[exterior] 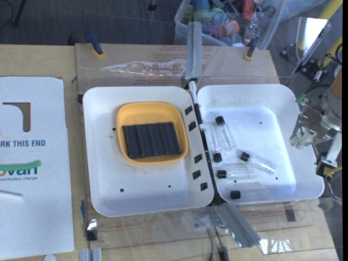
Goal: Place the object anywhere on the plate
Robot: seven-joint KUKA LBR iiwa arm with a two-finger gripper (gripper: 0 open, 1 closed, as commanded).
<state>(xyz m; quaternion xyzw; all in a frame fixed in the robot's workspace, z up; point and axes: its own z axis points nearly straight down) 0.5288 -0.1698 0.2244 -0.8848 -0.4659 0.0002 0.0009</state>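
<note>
While the gripper [305,136] hangs over the right rim of the right bin [283,99], near the worktop's right edge, whether it is spread or pressed together cannot be told. Nothing shows between its tips. Several clear vials with black caps [231,156] lie on the floor of that bin, toward its left and front, well apart from the gripper. A row of small black tabs [197,157] runs along the seam where the two bins meet. Across it, the left bin [103,189] holds a yellow plate [122,116] with a dark ribbed slab [151,140] resting flat on it.
</note>
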